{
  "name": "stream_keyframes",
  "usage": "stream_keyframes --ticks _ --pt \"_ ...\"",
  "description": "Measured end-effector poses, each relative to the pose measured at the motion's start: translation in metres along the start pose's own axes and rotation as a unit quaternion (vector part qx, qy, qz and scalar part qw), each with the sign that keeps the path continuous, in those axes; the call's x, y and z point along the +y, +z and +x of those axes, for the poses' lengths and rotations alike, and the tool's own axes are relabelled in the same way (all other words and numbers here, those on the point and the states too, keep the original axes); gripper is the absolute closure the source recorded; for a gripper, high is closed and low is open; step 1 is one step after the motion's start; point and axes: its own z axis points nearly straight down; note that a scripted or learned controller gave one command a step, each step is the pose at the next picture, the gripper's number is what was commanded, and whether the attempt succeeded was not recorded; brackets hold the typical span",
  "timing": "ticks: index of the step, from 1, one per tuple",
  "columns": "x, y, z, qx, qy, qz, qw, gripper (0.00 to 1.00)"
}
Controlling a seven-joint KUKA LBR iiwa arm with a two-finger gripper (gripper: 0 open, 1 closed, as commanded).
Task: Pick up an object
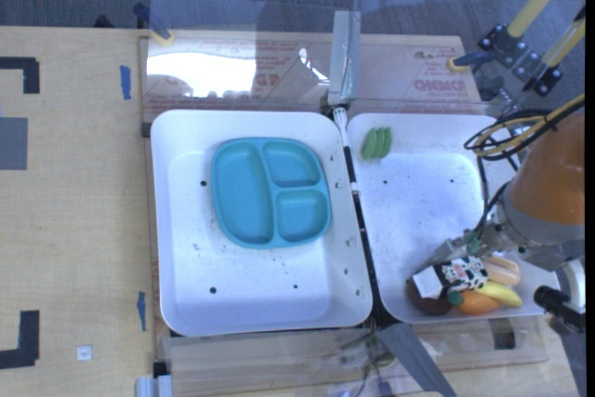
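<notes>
Orange and yellow plastic first, nearest the bench's front edge at the lower right of the frame: a heap of toy food (469,284) in the bottom right corner of the right bin (409,200), made up of a dark brown piece at its left end, a black-and-white spotted piece on top, something orange and something yellow like a banana along the lower edge, and a pale pinkish piece at its upper right. The heap's long axis runs roughly left to right along the bin's lower wall. The gripper (472,248) hangs at the heap's upper edge, just above the spotted piece; whether it is spread or pinched I cannot tell, too small and tangled with cable. Nothing visibly sits between its tips. Judgement: the pick target lies directly below and slightly to the lower left of the gripper in frame, so the coming move is a short descent, with crowding and the near bin wall as the risk. The arm's orange band (558,177) bulks at the right edge above it. Further back, left bin (177,228) holds a blue divided plate (270,191), centre-left. Further still, a small green object (376,142) sits alone at the right bin's upper left corner, well apart from the gripper.
</notes>
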Motion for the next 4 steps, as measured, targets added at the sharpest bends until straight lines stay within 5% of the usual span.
stream_keyframes --ticks 1,2,3,4 --pt "0.001 -0.011 -0.001 -0.001 0.001 -0.003 1.0000 1.00" --pt "0.010 0.000 0.044 0.000 0.234 0.002 0.9722 1.00" --pt "0.010 0.000 0.044 0.001 0.234 0.002 0.9722 0.00" --pt "0.002 0.000 0.011 0.002 0.136 0.002 0.9908 0.00"
